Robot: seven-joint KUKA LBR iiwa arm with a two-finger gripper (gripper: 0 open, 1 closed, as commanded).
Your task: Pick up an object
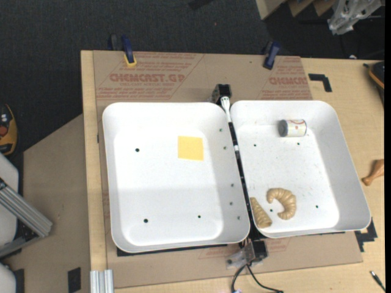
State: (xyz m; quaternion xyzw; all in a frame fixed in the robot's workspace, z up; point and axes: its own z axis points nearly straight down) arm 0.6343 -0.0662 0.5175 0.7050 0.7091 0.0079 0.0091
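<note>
A: Report the gripper position and state.

B: The gripper (353, 8) is at the view's upper right corner, beyond the far edge of the surface (366, 90) and well apart from both bins. Whether it is open or closed cannot be told at this size. Nothing is seen held in it.

A: List the contents of the bin on the view's left.

B: The left bin (116, 163) holds one flat yellow square (190, 148), lying slightly up and right of the bin's centre.

A: And the right bin?

B: The right bin (342, 157) holds three items. A small white cylinder (293, 127) with a grey end lies on its side near the far wall. A curved tan croissant-shaped piece (283, 201) lies near the front wall. A tan cone-shaped piece (260, 213) lies just beside it, against the wall next to the left bin.

A: Fixtures?

B: Both bins rest on a brown board (183, 72). Two blue clamps (128, 49) sit at its far edge.
</note>
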